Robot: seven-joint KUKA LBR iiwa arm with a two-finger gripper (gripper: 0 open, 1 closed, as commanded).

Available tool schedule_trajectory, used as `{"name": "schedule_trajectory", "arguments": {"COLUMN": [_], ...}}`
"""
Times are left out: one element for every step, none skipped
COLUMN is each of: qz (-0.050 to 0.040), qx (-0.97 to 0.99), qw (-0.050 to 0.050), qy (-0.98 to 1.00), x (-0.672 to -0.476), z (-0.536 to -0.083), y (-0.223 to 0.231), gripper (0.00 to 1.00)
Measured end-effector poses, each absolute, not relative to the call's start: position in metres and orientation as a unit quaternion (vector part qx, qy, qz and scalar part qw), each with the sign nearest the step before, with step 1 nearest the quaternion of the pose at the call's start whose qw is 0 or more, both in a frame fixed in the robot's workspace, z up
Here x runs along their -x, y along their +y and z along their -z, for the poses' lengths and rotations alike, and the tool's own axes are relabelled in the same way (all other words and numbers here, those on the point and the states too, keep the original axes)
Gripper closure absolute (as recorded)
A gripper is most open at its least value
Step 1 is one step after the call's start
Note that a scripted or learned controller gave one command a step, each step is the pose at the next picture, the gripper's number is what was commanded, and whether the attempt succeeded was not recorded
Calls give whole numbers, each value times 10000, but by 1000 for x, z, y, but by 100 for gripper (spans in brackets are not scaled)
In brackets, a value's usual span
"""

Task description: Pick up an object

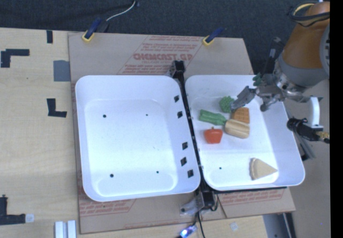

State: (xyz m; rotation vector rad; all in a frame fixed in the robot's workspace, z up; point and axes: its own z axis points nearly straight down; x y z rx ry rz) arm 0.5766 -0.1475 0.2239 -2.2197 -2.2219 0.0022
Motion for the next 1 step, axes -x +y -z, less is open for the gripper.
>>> {"name": "schedule_trajectory", "arguments": {"qz": [21], "qx": [7070], "qw": [-42], "qy": [-7072], "x": [-535], "z": [-321], "y": [-147], "gripper": [0]}}
